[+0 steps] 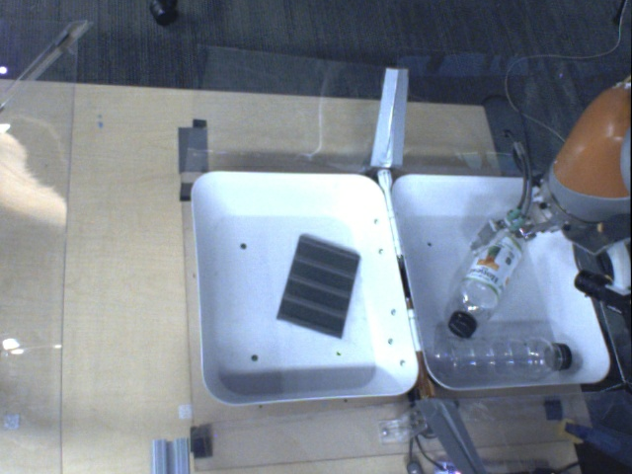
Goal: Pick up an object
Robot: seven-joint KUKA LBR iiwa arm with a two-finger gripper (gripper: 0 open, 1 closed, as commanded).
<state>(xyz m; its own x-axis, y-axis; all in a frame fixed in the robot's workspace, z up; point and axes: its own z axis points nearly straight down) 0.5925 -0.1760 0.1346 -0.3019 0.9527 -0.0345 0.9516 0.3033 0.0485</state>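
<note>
The pincer (523,220) is seen at the base of a clear bottle (487,277) in the right bin (431,217), though whether it is open or closed cannot be told. The bottle is lying at a slant, its black cap towards the near wall, with a second bottle (499,357) lying along that wall just beyond the cap. A slip is judged likely, since smooth round plastic taken at one end could swing or roll free.
</note>
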